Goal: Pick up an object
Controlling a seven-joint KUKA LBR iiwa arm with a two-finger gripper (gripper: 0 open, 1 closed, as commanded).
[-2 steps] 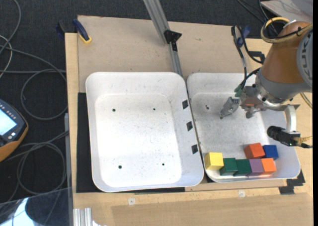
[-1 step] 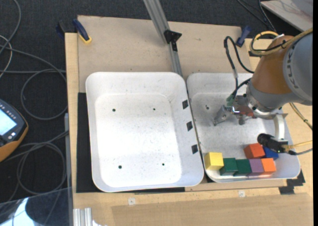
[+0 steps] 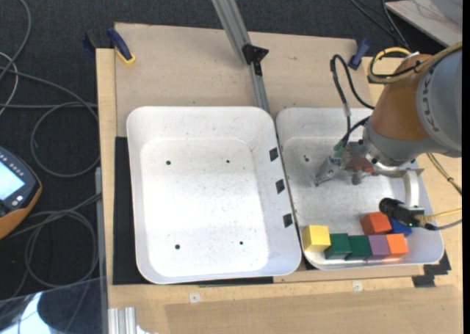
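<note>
Gripper (image 3: pixel 332 169) above right bin (image 3: pixel 308 128)

A wooden bench (image 3: pixel 183 61) fills the middle of the frame. A metal pole (image 3: pixel 233 20) slants from the top centre down to the bench. Blue clamps (image 3: pixel 121 45) grip its upper corners. Black cables (image 3: pixel 44 112) loop over dark carpet (image 3: pixel 51 2) at left, beside a handheld pendant (image 3: pixel 13 187) at the left edge.
</note>
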